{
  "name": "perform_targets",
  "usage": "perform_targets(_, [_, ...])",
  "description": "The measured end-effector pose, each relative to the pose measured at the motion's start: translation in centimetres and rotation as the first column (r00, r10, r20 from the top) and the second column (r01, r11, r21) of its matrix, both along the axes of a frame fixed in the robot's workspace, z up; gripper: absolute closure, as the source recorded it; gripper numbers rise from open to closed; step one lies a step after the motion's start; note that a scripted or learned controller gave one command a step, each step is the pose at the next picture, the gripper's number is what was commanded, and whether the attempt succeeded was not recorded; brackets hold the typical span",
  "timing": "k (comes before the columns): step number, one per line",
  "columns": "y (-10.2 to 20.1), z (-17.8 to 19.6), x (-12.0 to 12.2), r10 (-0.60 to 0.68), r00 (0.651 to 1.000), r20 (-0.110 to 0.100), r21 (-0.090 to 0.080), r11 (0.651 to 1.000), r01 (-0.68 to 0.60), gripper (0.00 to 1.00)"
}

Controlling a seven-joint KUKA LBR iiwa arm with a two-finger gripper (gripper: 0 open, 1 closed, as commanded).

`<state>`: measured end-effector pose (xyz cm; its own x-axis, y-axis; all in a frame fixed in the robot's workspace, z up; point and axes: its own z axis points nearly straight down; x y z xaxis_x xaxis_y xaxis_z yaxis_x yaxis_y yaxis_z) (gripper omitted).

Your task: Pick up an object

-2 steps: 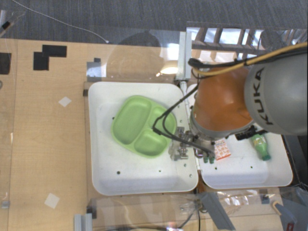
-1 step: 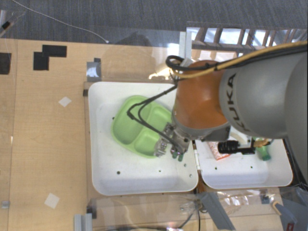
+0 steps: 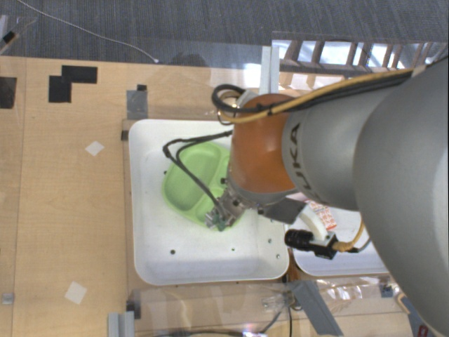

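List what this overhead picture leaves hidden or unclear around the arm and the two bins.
- Right bin: mostly covered by the arm.
- Green bowl in the left bin: its right side is hidden behind the orange band.
- Gripper: small and cluttered with cables, so the finger state and any contact with the bowl are unclear.
- Red-and-white item: partly covered, unidentifiable.

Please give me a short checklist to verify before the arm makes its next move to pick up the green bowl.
1. Green bowl lies inside the left bin: ok.
2. Gripper is over the bowl's lower right rim: ok.
3. Bowl between the fingers: cannot tell, the wrist hides them.
4. Black cable crosses over the bowl and may snag: not ok.
5. Bin floor around the bowl is free: ok.
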<state>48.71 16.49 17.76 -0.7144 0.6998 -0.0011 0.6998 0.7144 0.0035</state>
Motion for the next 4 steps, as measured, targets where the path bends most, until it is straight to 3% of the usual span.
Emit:
perform_targets(1, [5.2,-1.1,0.0,-0.199,0.980,-0.001,0.000,0.980,0.199,1.00])
perform_targets(2, [5.4,9.7,2.6,-0.603,0.798,0.000,0.005,0.798,0.603,1.00])
perform_targets(3, [5.4,4.2,0.0,-0.086,0.996,-0.001,0.000,0.996,0.086,1.00])
perform_targets(4, [6.0,2.4,0.0,-0.043,0.999,-0.002,-0.001,0.999,0.043,1.00])
